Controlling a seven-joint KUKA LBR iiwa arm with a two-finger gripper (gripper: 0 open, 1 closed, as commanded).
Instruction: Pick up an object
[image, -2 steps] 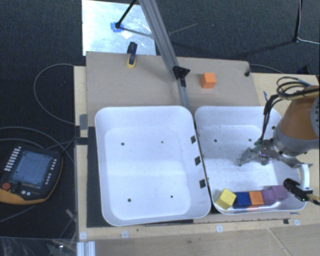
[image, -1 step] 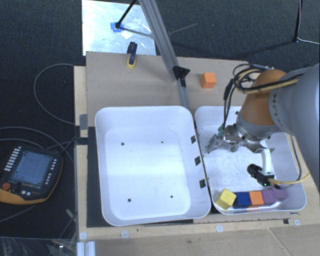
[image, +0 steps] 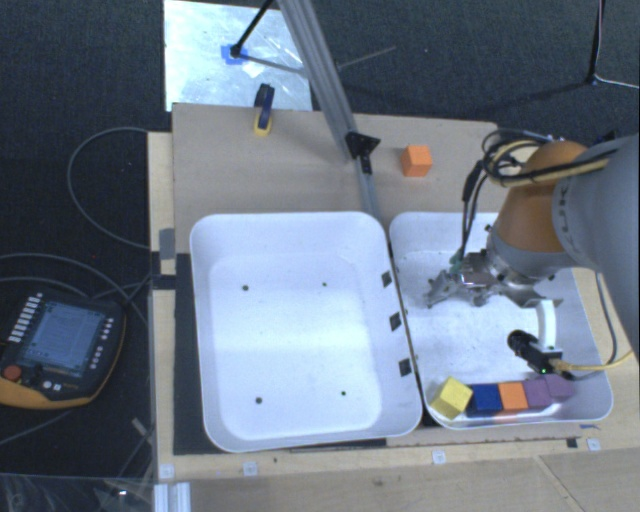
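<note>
white bins: two shallow trays side by side on the table (image: 300, 170); left bin (image: 290, 400) and right bin (image: 425, 235) touch along their inner rims.
blocks in right bin: four in a row against the near wall, well apart from the tool: yellow block (image: 451, 397), blue block (image: 486, 398), orange block (image: 513, 395), purple block (image: 545, 391). yellow sits tilted at the row's left end; the others sit edge to edge.
stray item: a second orange cube (image: 417, 160) on the brown board behind the bins, outside both.
arm: grey with an orange band, entering from the right, wrist bent down over the right bin.
gripper (image: 445, 288): low over the bare middle of the right bin, pointing toward the left bin's side; nothing seen in it.
fingers: dark and small against the speckled floor; whether spread or pressed together, cannot tell.
step in hand, judged: approach or search; no block lifted, all four rest on the bin floor.
next move, judged: travel toward the near wall, centre over one block, descend with the fingers either side of it. the yellow block looks the easiest, having free space on its left; the others are packed and close to the wall.
bystanders: teach pendant (image: 58, 345) at the left on the dark floor; slanted metal pole (image: 330, 90) behind the bins.
</note>
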